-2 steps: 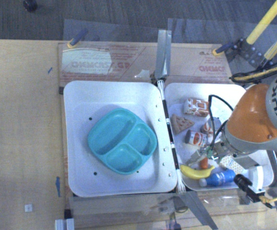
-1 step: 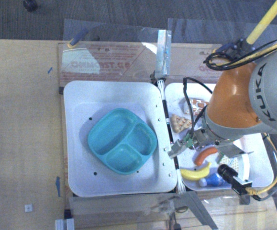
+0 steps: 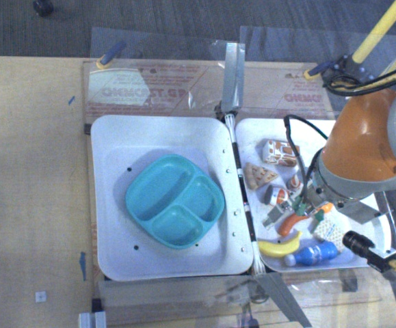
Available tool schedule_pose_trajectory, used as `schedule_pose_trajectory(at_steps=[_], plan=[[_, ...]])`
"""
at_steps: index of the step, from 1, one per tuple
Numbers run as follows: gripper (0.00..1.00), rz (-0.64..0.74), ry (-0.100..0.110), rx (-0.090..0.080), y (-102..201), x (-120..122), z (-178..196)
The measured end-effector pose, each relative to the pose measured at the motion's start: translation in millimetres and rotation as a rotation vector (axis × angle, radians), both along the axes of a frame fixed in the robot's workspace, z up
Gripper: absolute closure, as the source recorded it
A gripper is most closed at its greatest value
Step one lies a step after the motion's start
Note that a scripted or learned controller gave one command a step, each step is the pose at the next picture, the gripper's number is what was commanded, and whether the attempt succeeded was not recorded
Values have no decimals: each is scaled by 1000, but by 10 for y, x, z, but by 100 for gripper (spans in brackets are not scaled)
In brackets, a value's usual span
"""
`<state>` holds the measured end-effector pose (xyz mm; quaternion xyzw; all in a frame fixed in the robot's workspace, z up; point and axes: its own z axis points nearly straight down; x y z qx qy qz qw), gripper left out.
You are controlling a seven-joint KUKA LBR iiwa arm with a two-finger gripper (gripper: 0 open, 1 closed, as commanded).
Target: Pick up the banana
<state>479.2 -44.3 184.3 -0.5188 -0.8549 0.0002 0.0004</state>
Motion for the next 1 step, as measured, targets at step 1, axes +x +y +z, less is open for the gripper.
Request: schedule_pose_trajectory(at_steps=[1], plan=[[0,-108,-23,-5,-540,59,-836]])
